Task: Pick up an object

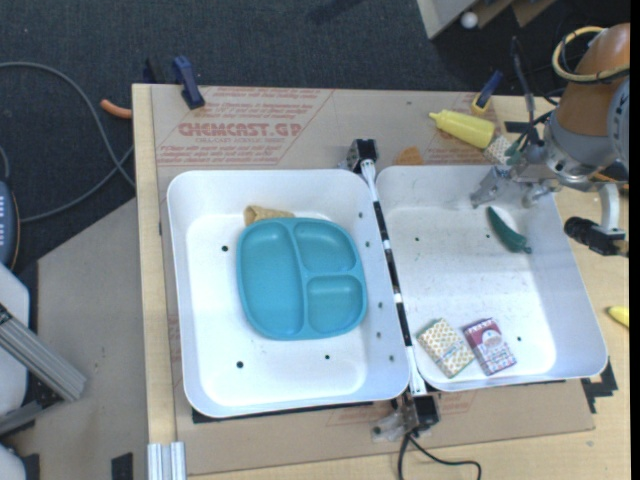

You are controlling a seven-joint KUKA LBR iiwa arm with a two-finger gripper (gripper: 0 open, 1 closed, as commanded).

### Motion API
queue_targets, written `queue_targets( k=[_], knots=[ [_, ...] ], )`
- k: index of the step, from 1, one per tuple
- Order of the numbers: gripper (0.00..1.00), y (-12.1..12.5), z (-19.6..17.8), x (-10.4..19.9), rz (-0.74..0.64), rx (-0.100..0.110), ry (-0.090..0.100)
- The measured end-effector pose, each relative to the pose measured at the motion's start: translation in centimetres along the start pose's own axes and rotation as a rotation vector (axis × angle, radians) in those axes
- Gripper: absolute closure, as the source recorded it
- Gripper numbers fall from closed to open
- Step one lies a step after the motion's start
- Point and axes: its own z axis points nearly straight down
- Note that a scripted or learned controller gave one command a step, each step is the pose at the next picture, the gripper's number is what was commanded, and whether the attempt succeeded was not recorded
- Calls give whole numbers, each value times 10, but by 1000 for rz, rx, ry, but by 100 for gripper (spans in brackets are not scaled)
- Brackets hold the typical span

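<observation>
Although the task calls for one object to be lifted, nothing has yet left the bins, so the grasp and the lift both remain, as far as this view allows a judgement.

Nearest the camera, in the front corner of the right shallow white plastic bin (560,298), lie two small flat packets side by side and touching: one tan patterned square packet (444,347) and one red and white printed packet (489,345). In the left shallow white plastic bin (200,298), one turquoise three-compartment plastic tray (300,276) rests flat near the middle, and one tan flat piece (264,213) protrudes from under its far edge.

Farther back in the right bin, one dark green elongated object (507,229) lies on the floor, slanted. The grey two-finger gripper (511,186) sits just beyond and above it at the bin's far wall; whether its jaws are released or clenched cannot be told, and no object is seen between them. The green object, being closest to the gripper, is judged the likeliest candidate for the pick.

Beyond the bins, on the brown cardboard-covered desk (250,128), rest one yellow bottle-shaped object (463,125) and one small orange scrap (409,155); two blue clamps (187,79) grip the far edge.

Count: two bins, two packets, one tray, one tan piece, one green object, one yellow object.
</observation>
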Motion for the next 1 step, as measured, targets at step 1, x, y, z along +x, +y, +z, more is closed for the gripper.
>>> queue_targets(
  k=[1],
  knots=[
    [0, -19, 23, 13, 6, 6, -1]
  ],
)
